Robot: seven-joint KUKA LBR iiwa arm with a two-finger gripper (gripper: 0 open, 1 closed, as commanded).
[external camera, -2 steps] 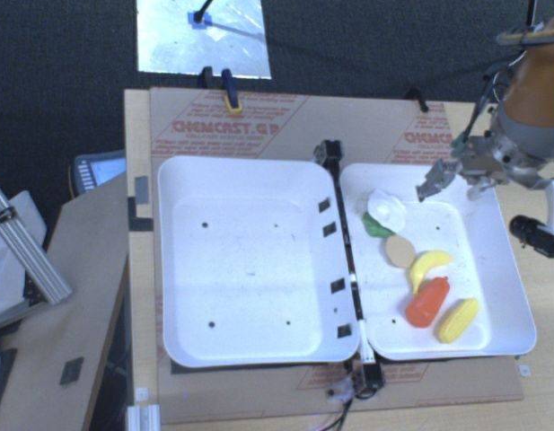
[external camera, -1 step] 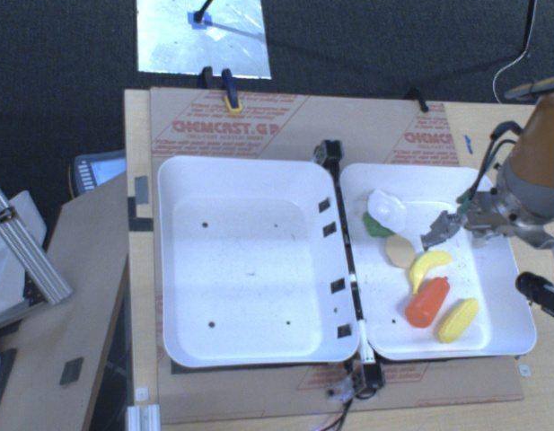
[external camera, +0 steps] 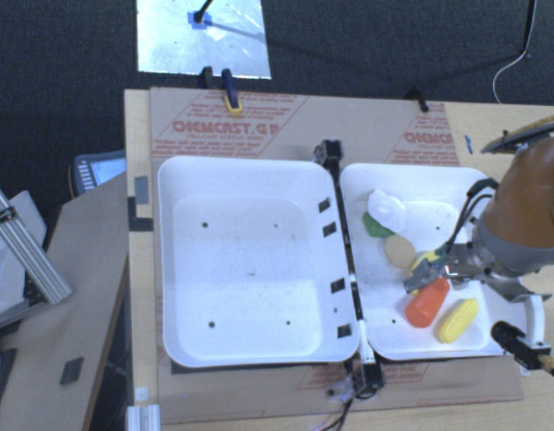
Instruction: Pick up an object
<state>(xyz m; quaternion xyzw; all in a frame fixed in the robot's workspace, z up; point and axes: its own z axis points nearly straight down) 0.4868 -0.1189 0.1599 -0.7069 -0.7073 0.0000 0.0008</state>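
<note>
1. Two shallow white bins side by side on a bench covered with brown "CHEMCAST" sheet: left bin [external camera: 173, 241], right bin [external camera: 357, 330], meeting along a dark clipped seam in the middle.
2. Grey arm [external camera: 528, 214] with orange band reaching in from the right, low over the right bin.
3. Gripper [external camera: 429, 272] down among the objects in the right bin, at the upper end of the orange object [external camera: 426, 304] and just right of the tan round object [external camera: 400, 251].
4. Jaw state: cannot tell; tips small, dark and mixed with a bit of yellow, too blurred to say open, closed, or gripping anything.
5. Orange object lying tilted in the lower part of the right bin, upper end touching or under the gripper tips.
6. Yellow object [external camera: 458, 320] just beside the orange one, to its right, lying at a similar slant near the bin's lower rim.
7. Tan round object near the bin's middle, just below the green object [external camera: 377, 227].
8. White object [external camera: 387, 208] in the upper part of the right bin, touching the green one, partly over it.
9. Shiny square sheet [external camera: 203, 25] on the dark floor beyond the bench, well apart from both bins.
</note>
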